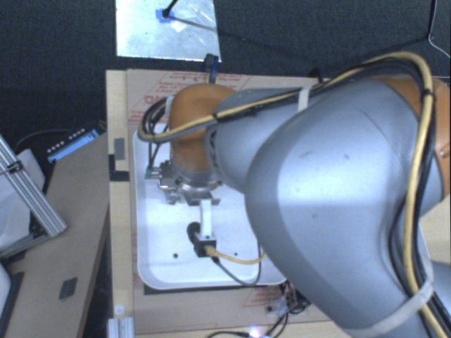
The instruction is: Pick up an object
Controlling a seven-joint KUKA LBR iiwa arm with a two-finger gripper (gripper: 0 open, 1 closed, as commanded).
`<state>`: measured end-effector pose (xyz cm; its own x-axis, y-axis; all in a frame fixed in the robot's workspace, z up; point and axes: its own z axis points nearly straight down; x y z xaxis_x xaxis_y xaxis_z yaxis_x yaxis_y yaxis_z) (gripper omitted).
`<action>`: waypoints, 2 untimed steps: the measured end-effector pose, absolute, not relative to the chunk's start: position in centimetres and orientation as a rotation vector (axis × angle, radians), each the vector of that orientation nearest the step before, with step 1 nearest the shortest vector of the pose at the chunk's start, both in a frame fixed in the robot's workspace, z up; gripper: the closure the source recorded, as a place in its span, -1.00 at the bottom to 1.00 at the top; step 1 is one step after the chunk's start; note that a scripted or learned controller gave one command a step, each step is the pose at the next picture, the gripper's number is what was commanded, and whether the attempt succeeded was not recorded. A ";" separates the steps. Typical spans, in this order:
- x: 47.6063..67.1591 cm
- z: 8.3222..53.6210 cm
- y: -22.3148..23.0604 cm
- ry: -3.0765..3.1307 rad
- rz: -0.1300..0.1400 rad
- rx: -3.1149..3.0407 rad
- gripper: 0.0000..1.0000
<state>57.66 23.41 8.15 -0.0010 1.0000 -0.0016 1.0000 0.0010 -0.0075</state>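
The grey metal two-finger gripper [185,191] hangs low inside the shallow white plastic bin [161,263], presumably lining up a grab (whether it's spread or closed, can't tell).

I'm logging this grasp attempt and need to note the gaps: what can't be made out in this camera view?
- Other bin: covered by the grey arm across the camera view's right.
- Far part of the white bin: under the orange band and gripper, so whether an object lies there cannot be told.
- Small parts at the bench's front edge: too small and dim to name.
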 end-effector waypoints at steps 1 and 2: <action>56.3 8.4 23.4 -2.219 0.004 -2.221 1.00; 55.1 15.8 18.1 -2.220 -0.002 -2.225 1.00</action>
<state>55.07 18.13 15.82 0.0024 1.0000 0.0001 1.0000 -0.0024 0.0019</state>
